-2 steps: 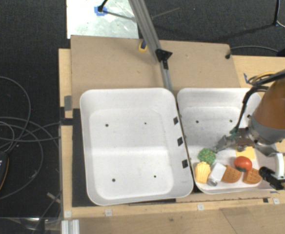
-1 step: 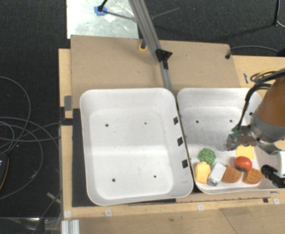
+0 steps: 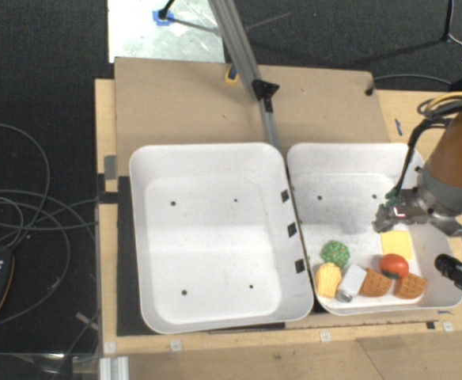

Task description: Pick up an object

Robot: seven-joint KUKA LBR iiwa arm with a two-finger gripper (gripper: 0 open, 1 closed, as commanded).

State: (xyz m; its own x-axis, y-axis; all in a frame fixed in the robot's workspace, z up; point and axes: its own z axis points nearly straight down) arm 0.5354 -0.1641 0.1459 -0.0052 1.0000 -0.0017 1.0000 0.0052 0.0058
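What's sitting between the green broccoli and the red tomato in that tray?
In the camera view, bare white tray floor separates the broccoli from the tomato; the white block lies just below that stretch, toward the tray's front edge.

Toy foods (image 3: 365, 271) lie clustered at the right bin's (image 3: 334, 172) near edge.

The grey arm with its orange band (image 3: 456, 161) runs off the right edge; beneath it the hand (image 3: 391, 216) looks blurred, its grip unreadable.
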